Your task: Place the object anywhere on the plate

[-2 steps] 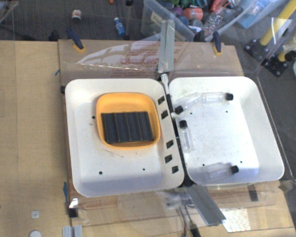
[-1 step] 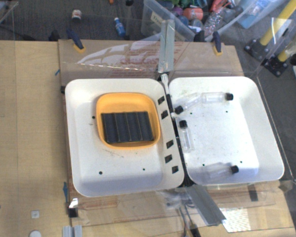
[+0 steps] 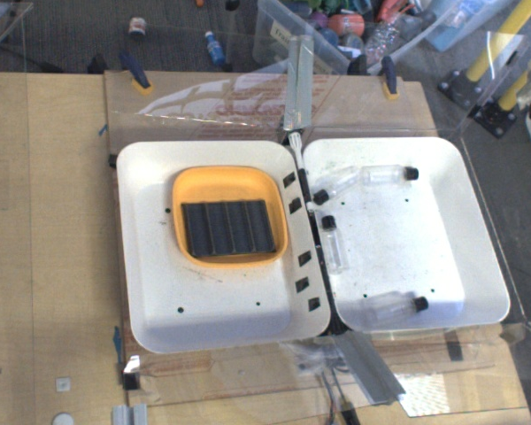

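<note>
Ribbed dark block (image 3: pixel 228 228) is already sitting flat on the orange plate (image 3: pixel 186 187) in the left bin (image 3: pixel 142 237), long side running left-right. Right bin (image 3: pixel 478 264) just has a few clear vials (image 3: pixel 379 176). Can't tell what the hand's doing, so can't say how the block lies from it.

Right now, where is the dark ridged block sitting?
The dark ridged block lies flat on the orange plate in the left bin of the camera view.
</note>
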Robot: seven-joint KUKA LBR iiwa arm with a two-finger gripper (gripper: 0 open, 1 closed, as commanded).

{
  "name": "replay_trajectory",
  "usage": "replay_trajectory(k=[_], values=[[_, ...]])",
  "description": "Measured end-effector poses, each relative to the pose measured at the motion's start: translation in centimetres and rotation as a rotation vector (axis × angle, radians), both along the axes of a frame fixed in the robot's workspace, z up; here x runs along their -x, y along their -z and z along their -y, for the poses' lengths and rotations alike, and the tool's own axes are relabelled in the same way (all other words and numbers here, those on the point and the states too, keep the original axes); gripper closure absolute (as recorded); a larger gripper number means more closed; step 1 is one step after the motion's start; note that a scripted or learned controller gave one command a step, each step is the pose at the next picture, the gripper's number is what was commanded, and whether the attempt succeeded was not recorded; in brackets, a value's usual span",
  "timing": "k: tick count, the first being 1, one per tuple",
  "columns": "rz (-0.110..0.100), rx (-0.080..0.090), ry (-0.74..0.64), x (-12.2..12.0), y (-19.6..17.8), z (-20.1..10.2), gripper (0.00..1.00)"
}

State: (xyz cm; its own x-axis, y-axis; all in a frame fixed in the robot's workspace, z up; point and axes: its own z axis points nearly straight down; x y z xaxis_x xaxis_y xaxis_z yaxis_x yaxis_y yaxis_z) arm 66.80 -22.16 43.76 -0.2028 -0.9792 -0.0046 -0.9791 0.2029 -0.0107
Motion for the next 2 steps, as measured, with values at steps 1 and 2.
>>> replay_trajectory(k=[1,2], values=[[-0.001,0.003,-0.361,0.01,0.04,0.0,1.0],[-0.002,0.005,-0.621,0.0,0.08,-0.83,1.0]])
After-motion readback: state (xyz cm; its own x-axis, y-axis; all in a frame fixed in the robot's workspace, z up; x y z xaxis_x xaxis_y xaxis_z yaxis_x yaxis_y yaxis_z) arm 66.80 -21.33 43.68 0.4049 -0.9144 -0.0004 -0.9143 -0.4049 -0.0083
